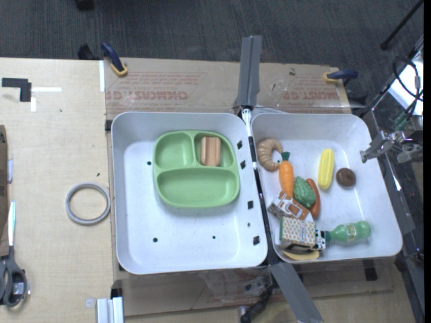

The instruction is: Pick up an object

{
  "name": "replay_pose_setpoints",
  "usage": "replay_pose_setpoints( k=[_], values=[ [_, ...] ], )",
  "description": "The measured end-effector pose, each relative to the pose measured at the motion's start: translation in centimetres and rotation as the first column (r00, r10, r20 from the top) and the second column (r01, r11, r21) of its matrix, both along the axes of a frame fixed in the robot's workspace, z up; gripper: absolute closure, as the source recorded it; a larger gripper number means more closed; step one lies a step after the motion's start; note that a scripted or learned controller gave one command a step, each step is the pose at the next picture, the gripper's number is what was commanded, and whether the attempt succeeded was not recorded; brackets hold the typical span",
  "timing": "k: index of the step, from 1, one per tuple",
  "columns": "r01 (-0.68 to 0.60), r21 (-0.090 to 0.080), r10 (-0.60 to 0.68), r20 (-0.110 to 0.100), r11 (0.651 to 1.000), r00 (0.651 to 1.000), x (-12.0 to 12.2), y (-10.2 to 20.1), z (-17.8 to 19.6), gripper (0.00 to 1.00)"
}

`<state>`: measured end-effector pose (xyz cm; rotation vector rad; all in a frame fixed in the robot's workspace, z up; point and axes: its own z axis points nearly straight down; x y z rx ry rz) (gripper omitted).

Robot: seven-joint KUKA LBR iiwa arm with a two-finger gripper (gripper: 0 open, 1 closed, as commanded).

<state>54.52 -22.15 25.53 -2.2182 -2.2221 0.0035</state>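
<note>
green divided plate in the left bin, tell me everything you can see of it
The light green divided plastic plate lies flat and right way up in the upper half of the left white bin. It is a rounded rectangle with raised ridges forming three compartments: two small ones along the far side and one wide one nearer the camera. A tan and orange hot dog toy lies in the small far right compartment. Nothing else touches the plate.

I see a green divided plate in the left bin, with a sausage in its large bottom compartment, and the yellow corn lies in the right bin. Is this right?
Not quite. The camera view shows the sausage in the small upper right compartment of the green plate, not the large bottom one. The rest holds: the plate sits in the left bin, and the corn lies in the right bin.
</note>
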Motion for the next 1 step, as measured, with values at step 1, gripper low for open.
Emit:
replay_pose_setpoints(
  k=[1],
  values=[
    [-0.029,0.001,0.029,-0.001,1.0,1.0,0.97,3.18,-9.73,0.0]
  ],
)
